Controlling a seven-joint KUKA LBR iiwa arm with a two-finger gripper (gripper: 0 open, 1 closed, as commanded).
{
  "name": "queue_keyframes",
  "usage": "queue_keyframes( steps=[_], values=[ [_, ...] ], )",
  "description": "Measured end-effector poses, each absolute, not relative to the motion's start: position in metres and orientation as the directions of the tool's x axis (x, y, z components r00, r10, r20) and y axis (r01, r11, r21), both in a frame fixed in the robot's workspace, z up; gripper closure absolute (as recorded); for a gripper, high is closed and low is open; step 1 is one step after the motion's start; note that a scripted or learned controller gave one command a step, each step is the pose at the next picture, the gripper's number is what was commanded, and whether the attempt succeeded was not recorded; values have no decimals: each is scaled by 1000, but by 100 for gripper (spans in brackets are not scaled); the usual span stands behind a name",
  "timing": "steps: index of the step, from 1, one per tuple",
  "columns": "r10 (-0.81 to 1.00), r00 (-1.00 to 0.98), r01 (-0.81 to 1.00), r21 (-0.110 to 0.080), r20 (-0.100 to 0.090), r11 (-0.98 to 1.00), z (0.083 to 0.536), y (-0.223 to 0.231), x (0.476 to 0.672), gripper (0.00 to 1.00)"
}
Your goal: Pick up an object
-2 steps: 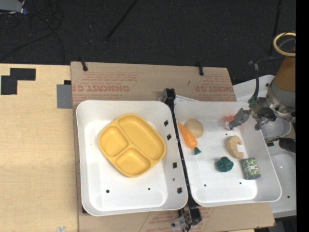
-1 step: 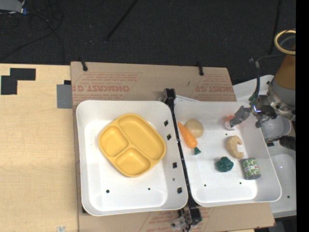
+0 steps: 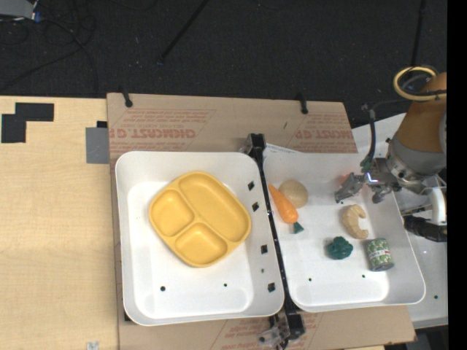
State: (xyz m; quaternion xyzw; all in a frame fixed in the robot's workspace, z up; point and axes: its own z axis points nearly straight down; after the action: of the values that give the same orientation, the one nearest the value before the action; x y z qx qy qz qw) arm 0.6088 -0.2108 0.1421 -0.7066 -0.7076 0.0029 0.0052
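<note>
I judge I'm mid-approach: my two-finger gripper [image 3: 363, 184] hangs spread and empty just above the pale bitten-bagel-shaped toy [image 3: 355, 221] in the right white bin [image 3: 408, 286]; next, descend and close.

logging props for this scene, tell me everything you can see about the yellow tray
The yellow tray is a smooth, plastic-looking dish with rounded corners and three sunken compartments: one long section along its far right side and two smaller ones on the near left. Nothing lies in any compartment. It lies flat, right way up, turned at an angle to the walls of the left white bin, resting on the bin floor a little toward the far side. Nothing else touches it.
</note>
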Motion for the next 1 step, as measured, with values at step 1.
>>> queue_keyframes(
  steps=[1],
  values=[
    [1000,-1,1000,-11,3,1,85,-209,607,0]
  ],
)
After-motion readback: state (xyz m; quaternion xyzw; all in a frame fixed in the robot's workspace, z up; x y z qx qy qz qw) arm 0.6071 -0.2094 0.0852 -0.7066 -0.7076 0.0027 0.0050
